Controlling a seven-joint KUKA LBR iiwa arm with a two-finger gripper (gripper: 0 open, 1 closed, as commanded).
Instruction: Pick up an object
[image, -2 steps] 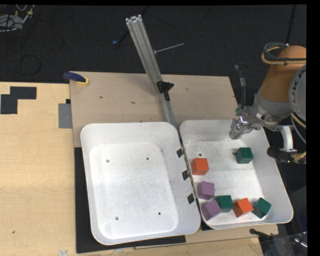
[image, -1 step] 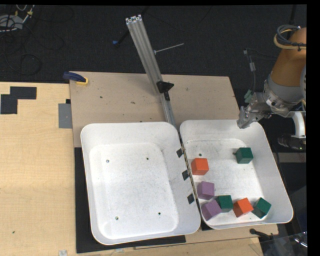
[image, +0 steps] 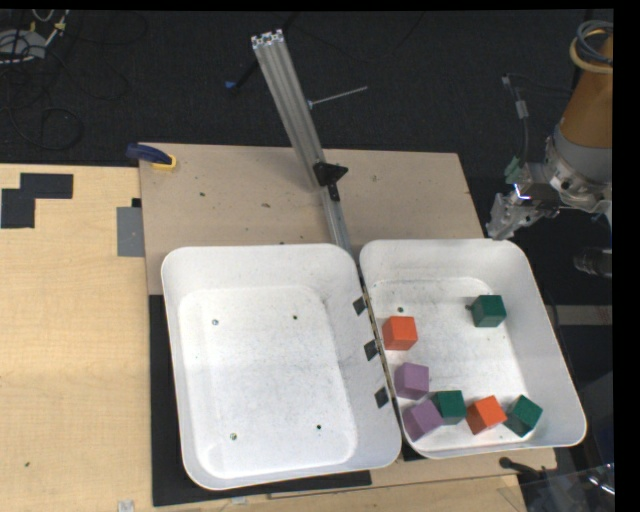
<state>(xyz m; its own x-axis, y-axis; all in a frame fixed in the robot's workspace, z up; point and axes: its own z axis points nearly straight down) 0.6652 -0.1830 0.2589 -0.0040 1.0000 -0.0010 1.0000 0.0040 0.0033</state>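
Arm: hanging off the right bin's one-o'clock corner, likely parked so the camera is seeing every block

Gripper: hovering just outside the bin rim, carrying nothing; spread or pressed together, I cannot tell

Blocks: all seven lying loose in the right bin, probably tipped in as pick targets

Nearest block: the green cube, sitting at six o'clock from the gripper, near it and apart from the rest

Others: orange cube at seven o'clock, the remaining five clustering along the near rim

Left bin: likely waiting as the drop side
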